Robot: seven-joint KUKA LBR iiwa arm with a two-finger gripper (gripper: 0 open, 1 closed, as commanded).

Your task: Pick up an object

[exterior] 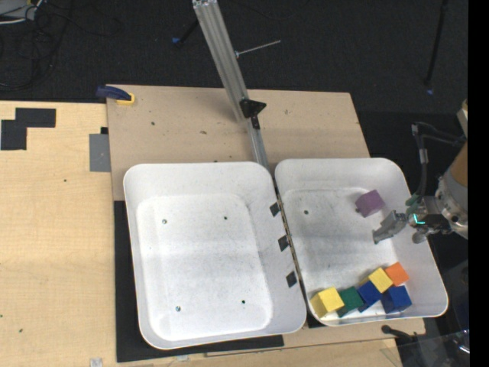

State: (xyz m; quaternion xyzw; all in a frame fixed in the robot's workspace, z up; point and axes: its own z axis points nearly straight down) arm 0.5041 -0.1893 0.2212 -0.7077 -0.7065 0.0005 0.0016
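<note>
Two shallow white bins sit side by side on the bench: the left bin [202,254] shows bare floor, while the right bin [336,182] holds a purple block [370,202] toward its upper right and a cluster in its lower right corner, made up of a yellow block [330,300], a green block [351,299], blue blocks [396,298], another yellow block [380,280] and an orange block [396,273]. The gripper [399,226] hangs at the right edge of the frame over the right bin, just below and right of the purple block and above the cluster, and whether its fingers are spread or pressed together cannot be told, with nothing seen between them.
</note>
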